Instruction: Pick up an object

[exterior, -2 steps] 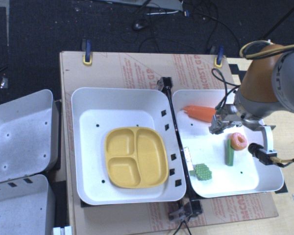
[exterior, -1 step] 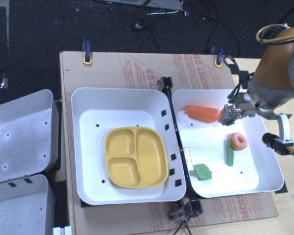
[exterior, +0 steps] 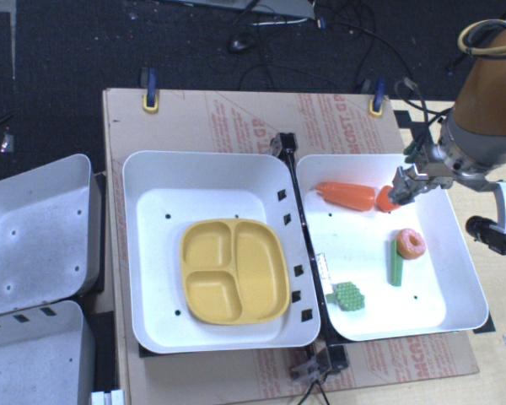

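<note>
An orange carrot [exterior: 347, 195] lies near the back of the right bin [exterior: 455, 310], its reddish end pointing right. My gripper [exterior: 402, 189] hangs at the bin's back right, right next to that reddish end; I cannot tell whether it touches it. A pink ring-shaped donut [exterior: 411, 243] sits against a green stick [exterior: 396, 266] in the middle right of the bin. A small green knobbly piece [exterior: 348, 296] lies near the bin's front left.
A yellow divided plate [exterior: 234, 270] rests in the left bin [exterior: 152, 226]. A black divider [exterior: 302, 234] runs between the two bins. Blue and yellow clamps [exterior: 151, 91] hold the board at the back. Spare white bins [exterior: 34, 226] stand off to the left.
</note>
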### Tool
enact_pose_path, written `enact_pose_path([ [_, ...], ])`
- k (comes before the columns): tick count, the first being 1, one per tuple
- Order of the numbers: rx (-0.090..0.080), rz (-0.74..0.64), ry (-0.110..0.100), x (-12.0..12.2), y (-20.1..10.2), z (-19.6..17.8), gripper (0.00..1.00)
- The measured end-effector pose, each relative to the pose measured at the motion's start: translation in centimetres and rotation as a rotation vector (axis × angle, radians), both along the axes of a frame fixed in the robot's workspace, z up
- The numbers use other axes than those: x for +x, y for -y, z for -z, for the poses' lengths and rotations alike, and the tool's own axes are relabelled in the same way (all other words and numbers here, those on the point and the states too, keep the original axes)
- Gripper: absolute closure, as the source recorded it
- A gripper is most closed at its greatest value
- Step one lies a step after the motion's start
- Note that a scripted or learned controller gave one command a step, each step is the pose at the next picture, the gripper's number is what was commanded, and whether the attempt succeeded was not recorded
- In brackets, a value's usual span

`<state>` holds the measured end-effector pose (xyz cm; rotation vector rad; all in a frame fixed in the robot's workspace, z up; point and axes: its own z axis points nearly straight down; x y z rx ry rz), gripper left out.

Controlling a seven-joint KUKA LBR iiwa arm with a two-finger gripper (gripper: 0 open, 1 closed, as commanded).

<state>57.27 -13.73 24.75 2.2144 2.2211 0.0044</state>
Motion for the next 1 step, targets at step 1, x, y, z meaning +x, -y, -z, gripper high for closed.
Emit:
enact_pose_path([
  [1,0.003,-0.003,-0.008,-1.94,-5.55,0.25,1.0],
])
